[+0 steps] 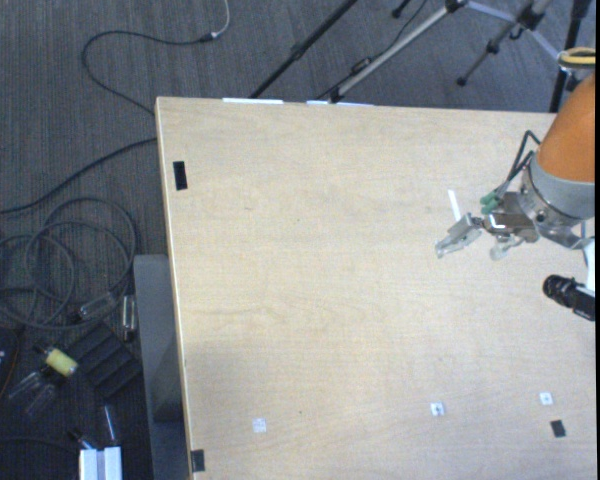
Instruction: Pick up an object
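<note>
Tool over a bare wooden desk, nothing grasped

Well left of the tool, cables [50,258] lie coiled on the floor beside the desk [330,298], probably kept off the work surface. Far left of the tool, a black marker [179,175] is stuck near the desk's edge. Just left of the tool and above its tip lies a small white strip [454,205], the likeliest thing to pick. The tool [467,236] hangs released, fingers spread and holding nothing, seemingly ready to descend.

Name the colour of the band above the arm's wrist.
Orange band, clearest in the camera view.
</note>
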Motion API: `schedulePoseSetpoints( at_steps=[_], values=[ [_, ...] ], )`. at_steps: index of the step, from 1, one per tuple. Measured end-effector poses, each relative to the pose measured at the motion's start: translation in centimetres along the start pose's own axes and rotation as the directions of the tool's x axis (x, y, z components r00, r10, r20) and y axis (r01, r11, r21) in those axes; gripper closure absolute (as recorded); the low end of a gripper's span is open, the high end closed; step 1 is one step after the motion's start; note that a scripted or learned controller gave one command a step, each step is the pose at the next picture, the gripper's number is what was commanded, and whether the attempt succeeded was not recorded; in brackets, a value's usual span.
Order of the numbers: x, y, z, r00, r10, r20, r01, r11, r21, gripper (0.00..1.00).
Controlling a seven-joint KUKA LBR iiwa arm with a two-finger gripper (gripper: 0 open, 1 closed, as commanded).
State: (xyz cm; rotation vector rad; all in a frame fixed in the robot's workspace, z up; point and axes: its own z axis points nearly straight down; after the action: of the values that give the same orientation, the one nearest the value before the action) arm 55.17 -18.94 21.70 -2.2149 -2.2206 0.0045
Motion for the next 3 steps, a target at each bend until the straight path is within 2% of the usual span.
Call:
schedulePoseSetpoints(
  at_steps=[1, 2, 3],
  values=[
    [-2.2, 0.6, -11.8, 1.0, 0.024, 0.004, -0.024, 1.0, -0.002, 0.0],
    [0.5, 9.1, -0.7, 0.997, -0.071, 0.003, 0.071, 0.997, -0.001, 0.0],
    [-2.7, 11.7, -1.5, 0.999, 0.052, 0.003, -0.052, 0.999, -0.002, 0.0]
  ],
)
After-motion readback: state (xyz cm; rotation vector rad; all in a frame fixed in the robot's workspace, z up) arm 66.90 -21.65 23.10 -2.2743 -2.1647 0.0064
